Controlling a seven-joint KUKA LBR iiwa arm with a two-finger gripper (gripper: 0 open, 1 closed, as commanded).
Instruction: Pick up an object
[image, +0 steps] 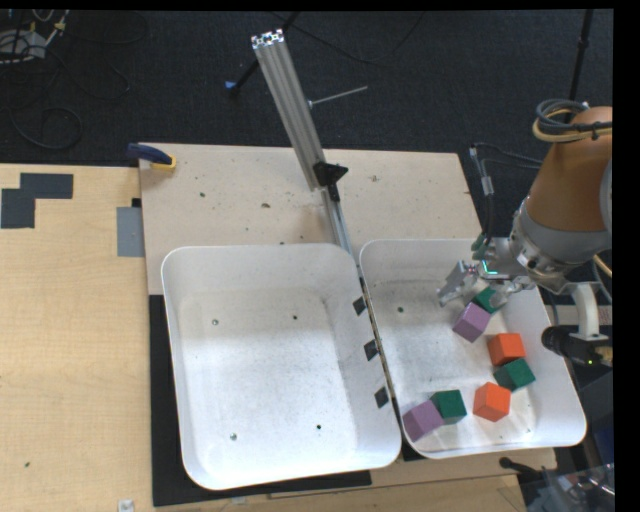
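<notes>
arm: grey KUKA arm with orange band (570, 195) is reaching in from the right edge of the frame, wrist sitting over the upper part of the right bin
gripper: two-finger gripper (470, 290) is hanging low over the right bin floor, pointing toward frame left
fingers: can't tell whether they are spread or closed, too small and blurred
held object: nothing is showing between the fingers
small green cube (487, 299): sitting right at the gripper tip, partly covered by it; contact unclear
purple cube (471, 322): lying just below the gripper, touching or nearly touching that green cube
orange cube (505, 348): sitting right of centre in the right bin, with a dark green cube (516, 375) just below it
lower group: second orange cube (491, 401), green cube (450, 404) and second purple cube (422, 418) are lying along the bottom of the right bin
right shallow white bin (410, 330): holding all the cubes
left shallow white bin (200, 300): sitting lower left of centre, edge touching the right bin
aluminium extrusion post (295, 110): leaning from top centre down toward the bins' junction
</notes>
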